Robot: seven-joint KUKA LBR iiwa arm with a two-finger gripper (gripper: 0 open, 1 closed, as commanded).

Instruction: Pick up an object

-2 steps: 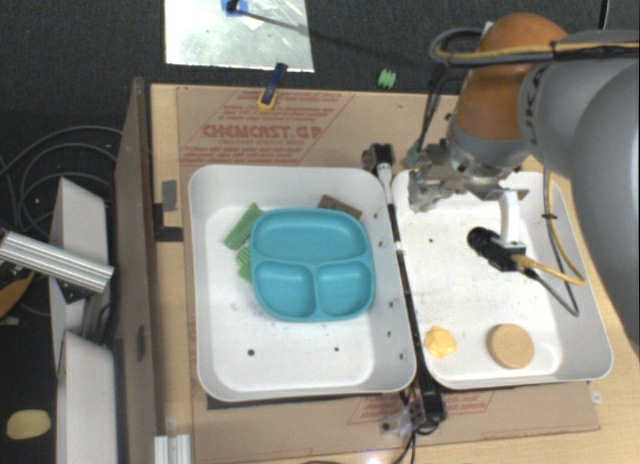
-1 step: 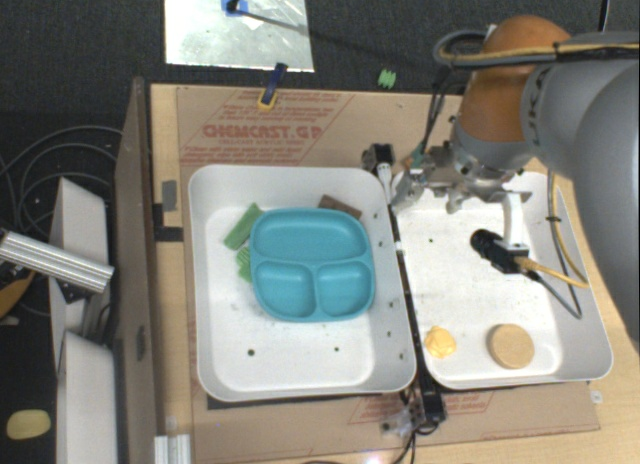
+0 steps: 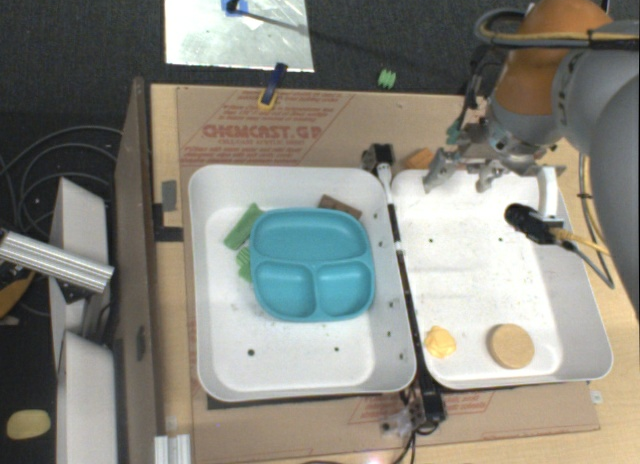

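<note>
Starting at the left: the left bin (image 3: 215, 352) is a busy one. A green strip (image 3: 241, 225) lies at a slant against its far-left part, its lower end tucked under the edge of a blue plate (image 3: 310, 262). That plate has 3 compartments and sits flat in the middle of the bin. Poking out from behind the plate's far rim is a brown block (image 3: 340, 206), touching the plate or partly under it, hard to say which.

Over the divide now, and at the far left corner of the right bin (image 3: 480, 272) there is an orange piece (image 3: 420, 159). Whether it lies inside the bin or on its rim, I cannot tell.

Just right of that piece hangs the gripper (image 3: 459, 178), low over the far edge of the right bin. Its 2 fingers (image 3: 432, 176) stand well spread, with bare white floor showing between them and nothing in their grasp. The orange piece is the nearest object, just outside the left finger.

Down at the near edge of the right bin, 2 more candidates: a yellow lump (image 3: 440, 341) and, to its right and apart from it, a round tan disc (image 3: 511, 345). Both are well clear of the gripper.

Above it all, the grey arm (image 3: 600, 92) comes in from the right, its orange band (image 3: 550, 22) showing at the top.
</note>
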